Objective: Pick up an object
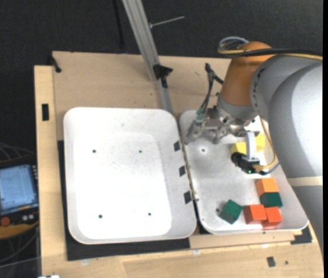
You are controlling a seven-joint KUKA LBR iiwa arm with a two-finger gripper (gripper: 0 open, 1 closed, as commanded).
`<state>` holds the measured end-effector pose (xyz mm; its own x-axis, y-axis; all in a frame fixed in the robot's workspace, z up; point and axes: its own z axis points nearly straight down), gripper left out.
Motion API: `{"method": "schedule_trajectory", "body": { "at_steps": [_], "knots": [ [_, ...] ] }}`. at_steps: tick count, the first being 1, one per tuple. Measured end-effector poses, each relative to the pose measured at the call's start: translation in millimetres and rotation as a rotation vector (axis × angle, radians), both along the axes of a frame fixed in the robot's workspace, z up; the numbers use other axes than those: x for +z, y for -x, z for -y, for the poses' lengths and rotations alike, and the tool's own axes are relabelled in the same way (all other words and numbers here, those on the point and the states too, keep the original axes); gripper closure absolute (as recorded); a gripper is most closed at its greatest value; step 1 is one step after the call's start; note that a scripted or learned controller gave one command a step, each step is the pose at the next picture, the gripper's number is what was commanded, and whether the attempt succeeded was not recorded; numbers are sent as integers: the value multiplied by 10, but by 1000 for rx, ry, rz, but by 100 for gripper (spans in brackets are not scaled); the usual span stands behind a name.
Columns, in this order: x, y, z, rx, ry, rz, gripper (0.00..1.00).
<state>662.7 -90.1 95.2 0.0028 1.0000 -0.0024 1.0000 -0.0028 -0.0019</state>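
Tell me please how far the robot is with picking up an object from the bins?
Done: the arm is over the right bin, with its gripper low near the bin's far left corner. In hand: I see no object between its fingers. Left: the whole pick. The green block, the orange blocks and a yellow object partly hidden under the wrist all lie in that bin.

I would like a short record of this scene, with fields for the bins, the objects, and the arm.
left bin: white, shallow, no objects seen inside
right bin: white, holds small blocks
green block: near the front of the right bin
orange blocks: front right corner, close together
yellow object: partly hidden under the arm
arm: reaches over the right bin
gripper: above the back of the right bin; finger state unclear
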Motion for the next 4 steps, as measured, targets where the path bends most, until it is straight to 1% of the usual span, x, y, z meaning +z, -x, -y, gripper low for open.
{"method": "schedule_trajectory", "body": {
  "at_steps": [1,2,3,4],
  "knots": [
    [141,-18,8,-5,-1,7,100],
    [762,39,31,0,-1,9,100],
    [1223,51,93,-2,-1,9,100],
    [1518,39,107,2,-2,7,100]
  ]
}}
